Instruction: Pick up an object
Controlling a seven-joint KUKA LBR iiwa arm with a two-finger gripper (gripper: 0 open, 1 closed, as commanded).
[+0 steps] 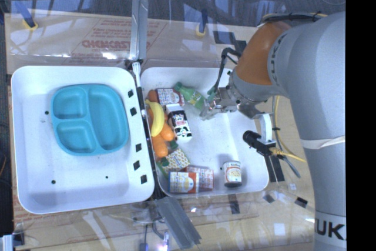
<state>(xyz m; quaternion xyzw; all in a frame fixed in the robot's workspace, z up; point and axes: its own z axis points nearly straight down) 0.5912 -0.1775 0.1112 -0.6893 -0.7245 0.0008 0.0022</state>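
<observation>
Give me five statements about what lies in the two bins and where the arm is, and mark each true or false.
1. The blue divided plate lies in the left bin. True.
2. The banana lies on the blue divided plate. False: it lies in the right bin, near the wall between the bins.
3. The gripper is over the right bin, close to the green bottle. True.
4. The small can stands near the right bin's front edge. True.
5. The arm reaches over the left bin. False: it reaches over the right bin.
</observation>
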